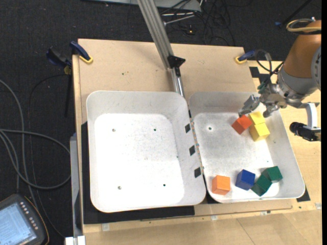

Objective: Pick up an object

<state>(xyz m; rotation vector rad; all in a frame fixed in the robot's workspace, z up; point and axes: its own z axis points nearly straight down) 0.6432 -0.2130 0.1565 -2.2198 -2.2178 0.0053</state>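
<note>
In the right bin [225, 152] several small blocks lie about. A red-orange block [241, 124] and a yellow block [260, 130] sit in the upper right part, with a second yellow block [256, 118] just behind them. My gripper [258, 107] hangs right above this cluster, open, with its fingers spread to either side of the rear yellow block. Nothing is held between them. Near the bin's front edge lie an orange block [220, 184], a blue block [245, 179] and two green blocks [274, 173] [262, 185].
The left bin [135, 149] stands beside the right one. A metal pole [158, 32] slants down to the gap between the bins. Clamps [82, 52] [245, 56] sit at the board's back corners. Cables run over the dark floor on the left.
</note>
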